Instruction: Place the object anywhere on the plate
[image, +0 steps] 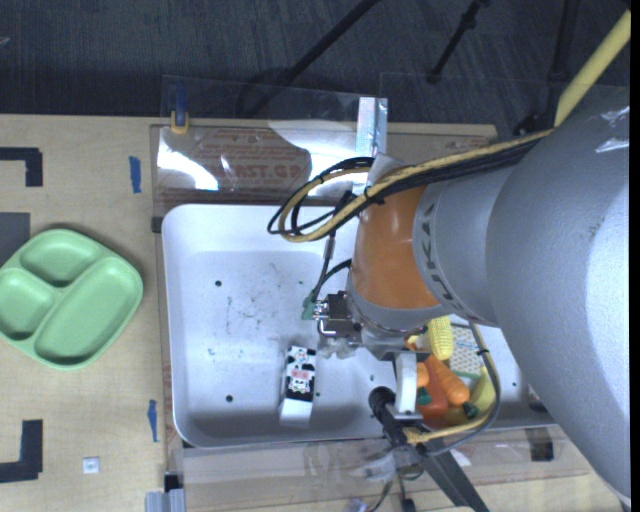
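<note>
Starting at the near edge, a heap of toy food (445, 385) is noted in the right-hand bin, largely under the arm (520, 250): a corn cob, a carrot and something yellow can be made out. A black cable loops across this heap.

Just left of it, a small white block (300, 378) with a black-and-white pattern lies on the floor of the left bin (215, 300), close to that bin's near wall. It is judged to be the object to be moved, being the only loose item in reach. Nothing is seen gripping it.

Directly beyond the block, the gripper (328, 332) is held low over the bin floor, below the orange band. Whether it is open or closed cannot be told, as the wrist hides its working end. The gripper and block are close together, but contact cannot be confirmed.

Further left, well apart from the bin, the green divided plate (65, 298) rests on the wooden bench (90, 420). Nothing is seen lying on it.

At the far side, a clear sheet (260, 150) stands behind the bin.

Progress is assessed as early. No placement has been made. Securing the block, lifting it over the bin's left wall, carrying it to the plate and releasing it all remain to be done.
</note>
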